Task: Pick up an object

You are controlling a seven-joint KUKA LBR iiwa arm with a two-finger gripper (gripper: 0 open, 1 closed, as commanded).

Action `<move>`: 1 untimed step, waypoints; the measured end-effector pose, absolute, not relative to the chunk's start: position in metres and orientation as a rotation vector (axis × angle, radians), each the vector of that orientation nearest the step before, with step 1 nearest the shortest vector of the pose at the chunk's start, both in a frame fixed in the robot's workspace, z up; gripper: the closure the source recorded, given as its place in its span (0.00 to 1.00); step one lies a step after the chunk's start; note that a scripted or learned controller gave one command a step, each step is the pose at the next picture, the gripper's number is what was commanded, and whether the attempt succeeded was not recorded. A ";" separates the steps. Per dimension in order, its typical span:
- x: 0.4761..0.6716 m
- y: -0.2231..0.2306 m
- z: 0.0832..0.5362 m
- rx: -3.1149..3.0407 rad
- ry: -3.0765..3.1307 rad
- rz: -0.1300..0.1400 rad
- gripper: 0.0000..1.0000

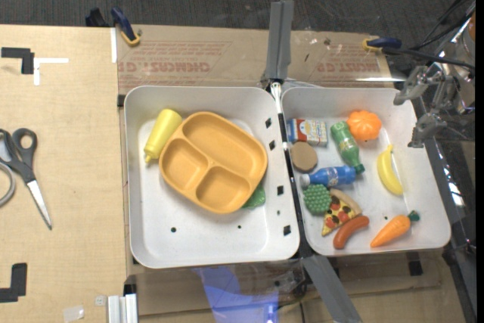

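In the right bin (431,227), glossy plastic carrot (392,231), curved banana (389,171), fingers' (425,111) spread indiscernible

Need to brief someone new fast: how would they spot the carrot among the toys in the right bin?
Look in the right bin, the one crowded with toy food. Go to its near right corner, where the carrot lies beside a red sausage. It is the one orange cone with a green leafy tip, unlike the round orange fruit at the far end.

The orange tray (213,161) hides most of a green thing (256,198); the scissors (23,170) are cut off at the left edge.
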State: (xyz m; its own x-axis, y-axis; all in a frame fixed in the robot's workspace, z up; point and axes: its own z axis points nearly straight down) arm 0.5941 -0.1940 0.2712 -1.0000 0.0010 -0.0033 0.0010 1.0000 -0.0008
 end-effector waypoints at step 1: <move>0.562 -0.171 0.093 0.064 3.137 -0.002 0.00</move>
State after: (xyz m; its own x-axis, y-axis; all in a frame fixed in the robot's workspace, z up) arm 0.5616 -0.1712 0.0928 -0.9992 0.0408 -0.0039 0.0408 0.9992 -0.0010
